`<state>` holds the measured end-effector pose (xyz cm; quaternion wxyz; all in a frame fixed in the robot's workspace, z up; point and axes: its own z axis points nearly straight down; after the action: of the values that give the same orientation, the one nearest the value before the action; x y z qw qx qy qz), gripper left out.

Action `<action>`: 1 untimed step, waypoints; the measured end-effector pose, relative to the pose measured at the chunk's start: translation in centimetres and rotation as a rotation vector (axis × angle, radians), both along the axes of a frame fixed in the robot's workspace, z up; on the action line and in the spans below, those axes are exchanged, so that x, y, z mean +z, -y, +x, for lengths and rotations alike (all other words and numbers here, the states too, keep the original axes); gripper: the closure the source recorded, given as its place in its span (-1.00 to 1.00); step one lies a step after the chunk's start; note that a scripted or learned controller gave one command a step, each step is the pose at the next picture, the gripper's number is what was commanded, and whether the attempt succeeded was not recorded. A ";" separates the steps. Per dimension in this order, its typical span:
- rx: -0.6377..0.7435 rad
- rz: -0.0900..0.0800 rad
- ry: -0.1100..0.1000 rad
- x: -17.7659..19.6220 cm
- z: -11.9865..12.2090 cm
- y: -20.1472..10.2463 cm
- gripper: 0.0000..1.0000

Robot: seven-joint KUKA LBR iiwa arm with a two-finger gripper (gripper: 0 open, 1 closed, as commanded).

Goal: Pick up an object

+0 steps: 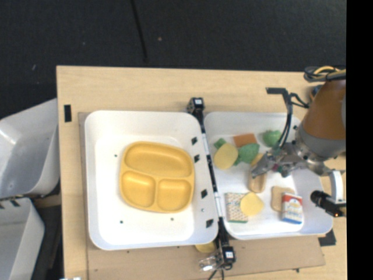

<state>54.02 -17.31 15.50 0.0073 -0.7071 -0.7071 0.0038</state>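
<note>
Nearest the camera, along the right bin's (326, 229) front edge, a patterned packet (235, 206), a yellow disc (252, 204) and a small carton (291, 209) are lying side by side; the carton is showing red and blue print too blurred to read, and its long axis is running front to back. Just behind, a tan block (256, 183) is sitting under the gripper (269, 163), which is hovering low over the bin; whether its fingers are spread or closed cannot be told. Farther back, a yellow ball (225, 155), an orange block (245, 139) and green pieces (249, 151) are crowding together. The left bin (99, 214) is holding a yellow divided tray (156, 176), its three compartments bare.
</note>
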 end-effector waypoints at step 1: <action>-0.001 -0.006 0.021 -5.5 -3.8 -5.1 -1.00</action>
<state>50.20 -12.26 9.98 -0.0021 -0.7075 -0.7067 -0.0017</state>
